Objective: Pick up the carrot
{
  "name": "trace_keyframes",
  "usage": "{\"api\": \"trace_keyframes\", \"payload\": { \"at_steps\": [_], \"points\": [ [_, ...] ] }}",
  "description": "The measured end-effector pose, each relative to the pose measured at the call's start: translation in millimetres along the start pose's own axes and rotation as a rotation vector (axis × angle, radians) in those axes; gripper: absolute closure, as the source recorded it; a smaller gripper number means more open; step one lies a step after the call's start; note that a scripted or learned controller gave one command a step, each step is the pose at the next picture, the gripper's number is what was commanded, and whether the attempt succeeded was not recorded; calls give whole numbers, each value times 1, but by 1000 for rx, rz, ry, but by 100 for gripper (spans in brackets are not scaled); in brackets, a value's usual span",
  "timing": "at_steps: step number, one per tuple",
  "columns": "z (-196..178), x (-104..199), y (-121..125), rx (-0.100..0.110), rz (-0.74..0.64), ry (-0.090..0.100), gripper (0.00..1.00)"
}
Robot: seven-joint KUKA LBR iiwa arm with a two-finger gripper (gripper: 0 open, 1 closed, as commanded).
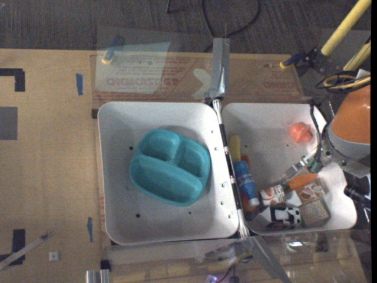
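Teal divided plate (170, 167) in left bin (118, 128). Right bin (259, 122): blue bottle (244, 183) along left wall, cartons (291, 205) at near edge, carrot (301, 181) lying just below gripper (301, 165), touching or nearly so. Finger state: cannot tell.

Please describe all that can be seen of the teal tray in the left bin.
The teal divided tray is a rounded plate with three compartments: two smaller ones toward the far side and one long one toward the near side, parted by raised ridges. It looks like smooth matte plastic, one colour throughout. It lies flat, right side up and turned at a slant, about the middle of the left bin, resting on the bin's floor. All three compartments hold nothing, and no other thing touches it.
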State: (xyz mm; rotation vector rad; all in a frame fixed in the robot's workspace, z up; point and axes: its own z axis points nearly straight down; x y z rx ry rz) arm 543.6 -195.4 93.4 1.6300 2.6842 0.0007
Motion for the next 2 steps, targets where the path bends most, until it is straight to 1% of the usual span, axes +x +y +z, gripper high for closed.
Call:
{"api": "trace_keyframes", "payload": {
  "at_steps": [1, 2],
  "points": [
    [5, 13, -59, -13, -250, -3, 0],
    [-6, 13, -59, -18, -248, -4, 100]
  ]
}}
